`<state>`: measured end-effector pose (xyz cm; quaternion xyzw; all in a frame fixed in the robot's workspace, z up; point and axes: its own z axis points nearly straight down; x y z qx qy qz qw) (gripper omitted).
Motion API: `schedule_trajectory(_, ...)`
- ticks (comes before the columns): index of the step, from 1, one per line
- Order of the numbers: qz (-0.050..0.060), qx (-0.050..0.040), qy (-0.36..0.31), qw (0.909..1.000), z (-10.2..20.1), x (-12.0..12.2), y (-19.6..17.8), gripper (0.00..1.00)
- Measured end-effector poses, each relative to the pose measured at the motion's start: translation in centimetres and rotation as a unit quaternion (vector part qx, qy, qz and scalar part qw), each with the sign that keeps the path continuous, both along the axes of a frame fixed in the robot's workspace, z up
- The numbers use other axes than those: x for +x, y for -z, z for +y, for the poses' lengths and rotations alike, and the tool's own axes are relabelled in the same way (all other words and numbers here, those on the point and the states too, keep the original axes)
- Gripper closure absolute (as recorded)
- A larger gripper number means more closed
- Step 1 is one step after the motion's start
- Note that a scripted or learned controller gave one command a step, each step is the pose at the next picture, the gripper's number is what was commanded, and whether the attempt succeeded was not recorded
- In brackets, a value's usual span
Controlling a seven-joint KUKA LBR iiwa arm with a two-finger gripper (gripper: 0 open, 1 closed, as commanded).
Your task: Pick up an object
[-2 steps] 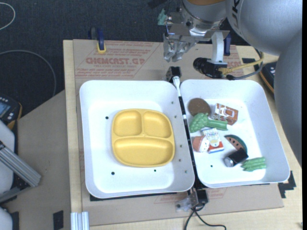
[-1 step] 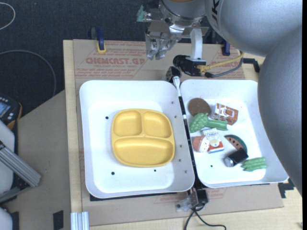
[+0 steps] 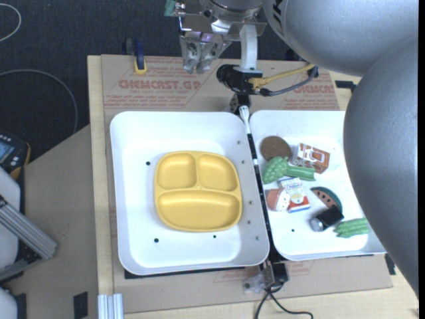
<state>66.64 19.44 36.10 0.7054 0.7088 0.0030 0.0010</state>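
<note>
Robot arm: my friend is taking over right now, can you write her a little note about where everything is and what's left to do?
Gripper: up above the back edge of the bench, beyond both bins, with nothing between its fingers.
Left bin: holds a yellow divided plate.
Right bin: holds the small things in a cluster: a brown round piece, green toy vegetables, a small carton, a black object and another green piece.
Done: nothing picked up.
Left: bring the arm down over one object, grip it and lift it.
</note>
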Motion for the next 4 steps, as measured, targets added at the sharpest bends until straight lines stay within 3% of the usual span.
schedule_trajectory(1,0.006,-0.0017,0.001,1.0000,3.2,-0.1,3.7,1.00)
schedule_trajectory(2,0.006,-0.0024,0.003,1.0000,2.1,-0.1,7.7,1.00)
schedule_trajectory(3,0.002,-0.0009,0.003,1.0000,2.2,0.0,6.3,1.00)
schedule_trajectory(4,0.005,-0.0024,0.003,1.0000,1.1,-0.1,9.3,1.00)
